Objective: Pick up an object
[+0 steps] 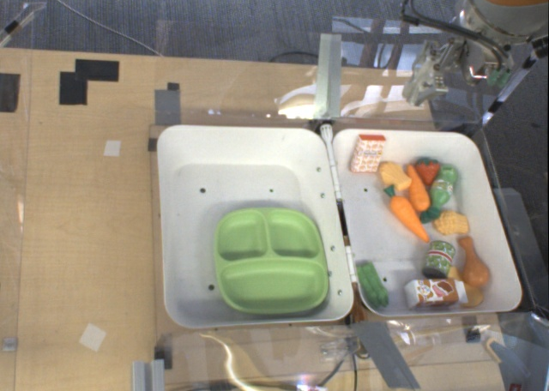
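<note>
Camera view: the pincer [426, 81] hangs above the desk [77, 209] beyond the right bin [489, 171]; whether it is apart or together, I cannot tell. Toy foods, among them a carrot [408, 217], lie in that bin.

Both white bins [257, 153] look like smooth matt plastic; the green divided plate [271, 261] has a soft sheen (plastic too), and the bench [77, 235] shows pale wood grain.

Toy foods [420, 209] lie loose in rt bin [489, 175], none lifted.
</note>
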